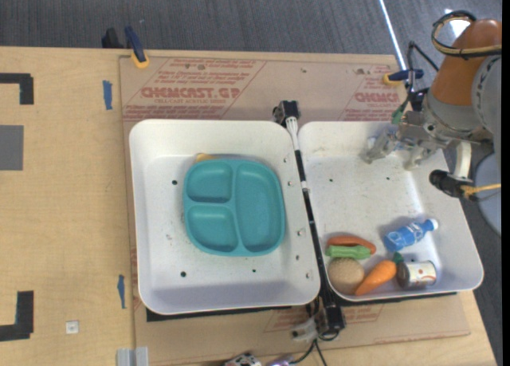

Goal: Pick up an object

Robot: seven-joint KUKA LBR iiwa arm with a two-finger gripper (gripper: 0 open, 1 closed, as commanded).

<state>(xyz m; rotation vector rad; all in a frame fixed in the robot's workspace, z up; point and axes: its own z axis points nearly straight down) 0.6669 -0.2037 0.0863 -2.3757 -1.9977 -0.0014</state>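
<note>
- Objects for picking lie bunched in the near corner of the right bin [446, 221]: a blue bottle [409, 234], a carrot [378, 275], a small can [419, 273], a tan ball [346, 274] and a red-and-green piece [351, 245].
- Gripper [392, 147] sits over the far end of that bin, well apart from the cluster; its fingers are blurred, and I cannot tell whether they are spread or closed. Nothing shows between them.
- Likely trouble: the items touch or nearly touch, so a descent could land on two at once, or nudge one aside and close on air.
- Carrot and ball are round and may roll or squirt out of a pinch; the can lies close to the bin wall, leaving little room for a finger.
- Left bin [151, 197] holds a teal divided plate [234, 206]; flat and wide, probably a poor target.
- Ridge between the bins, with a black clip [285, 109] at its far end, stands in the way of any low sideways move.
</note>
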